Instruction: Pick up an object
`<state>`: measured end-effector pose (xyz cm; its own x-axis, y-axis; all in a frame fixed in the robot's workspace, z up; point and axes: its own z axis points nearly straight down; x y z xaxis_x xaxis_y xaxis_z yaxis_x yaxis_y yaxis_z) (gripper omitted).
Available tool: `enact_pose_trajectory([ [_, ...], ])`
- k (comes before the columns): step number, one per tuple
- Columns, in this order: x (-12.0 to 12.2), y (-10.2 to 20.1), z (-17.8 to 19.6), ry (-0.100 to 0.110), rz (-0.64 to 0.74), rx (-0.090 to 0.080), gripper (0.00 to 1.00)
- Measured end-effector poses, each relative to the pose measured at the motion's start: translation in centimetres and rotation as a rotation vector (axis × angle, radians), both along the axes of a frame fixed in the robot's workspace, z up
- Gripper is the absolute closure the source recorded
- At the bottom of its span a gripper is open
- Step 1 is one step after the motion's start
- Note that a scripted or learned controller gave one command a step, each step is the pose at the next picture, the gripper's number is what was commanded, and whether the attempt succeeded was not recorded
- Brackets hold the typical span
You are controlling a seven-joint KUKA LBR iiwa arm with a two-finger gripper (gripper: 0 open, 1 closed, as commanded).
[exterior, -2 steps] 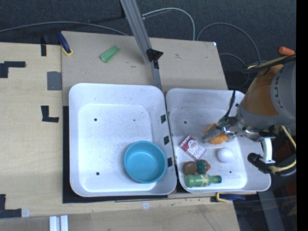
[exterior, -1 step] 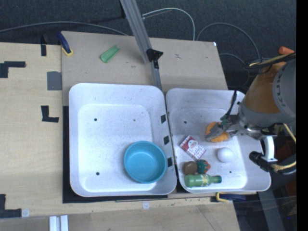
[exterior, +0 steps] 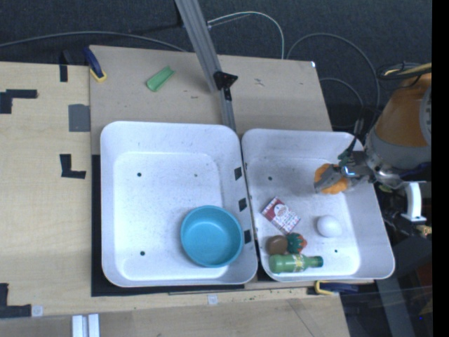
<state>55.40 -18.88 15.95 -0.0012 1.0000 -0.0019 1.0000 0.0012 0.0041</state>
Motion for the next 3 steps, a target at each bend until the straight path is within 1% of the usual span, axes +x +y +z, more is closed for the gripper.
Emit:
enact_pose_trajectory([
  [1,0.8,0.4,6.1,-0.001,0.002,0.0,1.0],
  [2,0.9,0.4,8.4,0.003,0.001,0.002,1.0],
  [3,0.0,6.2,9.0,0.005,0.006,0.004,1.0],
])
